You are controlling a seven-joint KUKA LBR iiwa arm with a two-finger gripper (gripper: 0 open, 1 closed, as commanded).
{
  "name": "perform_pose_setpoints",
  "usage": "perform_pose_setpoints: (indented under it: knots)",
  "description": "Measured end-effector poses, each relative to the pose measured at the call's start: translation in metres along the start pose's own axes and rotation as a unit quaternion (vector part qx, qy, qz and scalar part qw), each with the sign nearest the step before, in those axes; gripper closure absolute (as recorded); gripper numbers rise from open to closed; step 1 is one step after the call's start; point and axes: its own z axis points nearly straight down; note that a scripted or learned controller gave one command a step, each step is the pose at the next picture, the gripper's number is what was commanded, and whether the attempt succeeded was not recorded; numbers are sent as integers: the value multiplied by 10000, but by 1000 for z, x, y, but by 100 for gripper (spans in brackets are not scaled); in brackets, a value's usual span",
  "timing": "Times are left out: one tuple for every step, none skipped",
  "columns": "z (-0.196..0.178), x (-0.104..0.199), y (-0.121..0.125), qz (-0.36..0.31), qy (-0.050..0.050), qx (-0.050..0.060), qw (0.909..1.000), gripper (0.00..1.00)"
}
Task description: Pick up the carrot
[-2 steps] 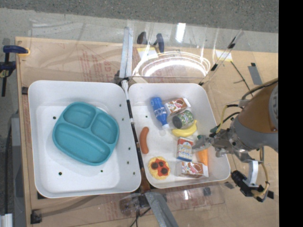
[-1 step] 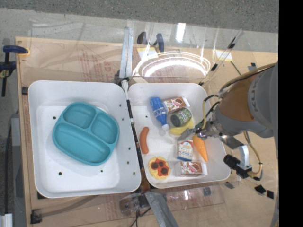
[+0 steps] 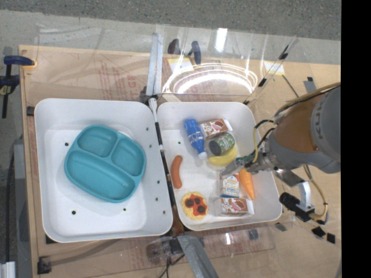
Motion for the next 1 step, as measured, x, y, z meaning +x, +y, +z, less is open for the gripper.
perform_pose_setpoints:
  knots:
    - [-2, 1, -4, 306, 9, 14, 9995, 0]
